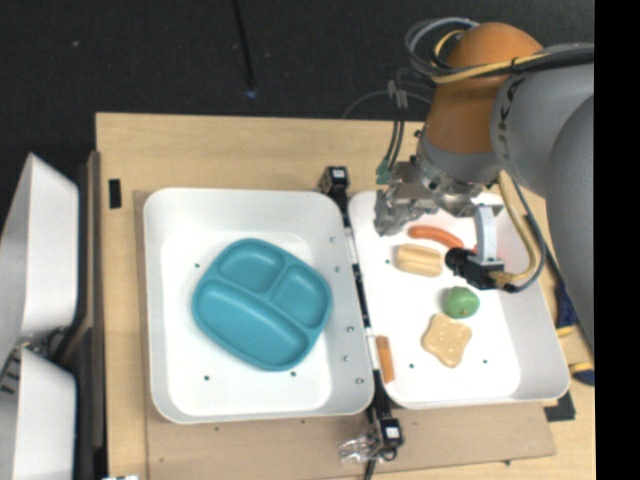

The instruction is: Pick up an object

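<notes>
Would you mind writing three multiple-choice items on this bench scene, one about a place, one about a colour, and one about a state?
1. Where does the teal divided plate lie?
A. in the left bin
B. in the right bin
C. on the bare bench

2. What colour is the small round item in the right bin?
A. blue
B. green
C. purple

3. How does the plate sit?
A. flipped upside down
B. standing on edge
C. flat, compartments up

Answers: 1 A, it rests inside the left bin. 2 B, it is plainly green. 3 C, its three compartments face the camera.

Teal plate (262, 303), white bins (170, 388), green ball (461, 302), orange sausage (436, 235).
</notes>
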Action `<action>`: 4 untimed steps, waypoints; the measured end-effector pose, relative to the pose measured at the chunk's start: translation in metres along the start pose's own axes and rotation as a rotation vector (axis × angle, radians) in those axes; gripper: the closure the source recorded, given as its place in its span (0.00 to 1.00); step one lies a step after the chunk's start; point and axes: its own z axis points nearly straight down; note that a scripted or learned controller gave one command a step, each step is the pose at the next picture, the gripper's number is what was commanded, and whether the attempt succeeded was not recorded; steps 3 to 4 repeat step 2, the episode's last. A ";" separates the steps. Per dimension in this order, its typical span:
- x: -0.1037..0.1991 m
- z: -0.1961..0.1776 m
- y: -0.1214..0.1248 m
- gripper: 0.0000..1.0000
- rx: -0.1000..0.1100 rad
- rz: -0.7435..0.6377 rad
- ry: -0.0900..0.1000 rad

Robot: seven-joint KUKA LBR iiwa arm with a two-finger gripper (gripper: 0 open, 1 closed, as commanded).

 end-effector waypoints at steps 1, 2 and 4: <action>0.052 0.002 0.016 1.00 0.001 0.001 0.000; 0.109 0.006 0.016 1.00 0.001 0.001 -0.001; 0.109 0.006 0.016 1.00 0.001 0.001 -0.001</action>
